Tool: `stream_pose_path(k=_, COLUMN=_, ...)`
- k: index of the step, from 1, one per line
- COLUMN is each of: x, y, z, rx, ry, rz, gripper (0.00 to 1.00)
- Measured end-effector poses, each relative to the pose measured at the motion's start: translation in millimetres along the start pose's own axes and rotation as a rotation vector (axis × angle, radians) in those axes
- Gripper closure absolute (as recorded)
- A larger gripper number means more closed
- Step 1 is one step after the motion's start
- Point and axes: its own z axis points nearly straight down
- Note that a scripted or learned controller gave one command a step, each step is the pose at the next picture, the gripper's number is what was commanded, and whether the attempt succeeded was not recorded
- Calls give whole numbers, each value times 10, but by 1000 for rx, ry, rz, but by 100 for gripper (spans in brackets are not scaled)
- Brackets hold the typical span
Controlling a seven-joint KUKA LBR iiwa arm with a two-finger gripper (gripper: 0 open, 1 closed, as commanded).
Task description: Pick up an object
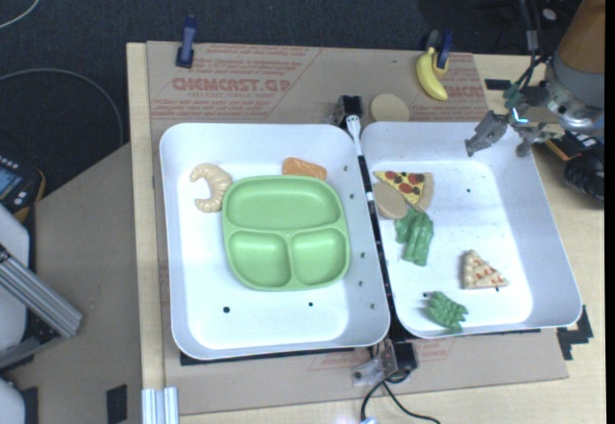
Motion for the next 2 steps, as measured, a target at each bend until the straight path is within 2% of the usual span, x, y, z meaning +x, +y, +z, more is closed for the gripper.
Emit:
stream_pose_path(k=1, x=437, y=-91, z=-2198, rx=-20, ry=-4, rz=-4, gripper=0)
stream_pose_path(k=2, x=938, y=-616, z=-1475, rx=9, ry=3, rz=-4, gripper=0)
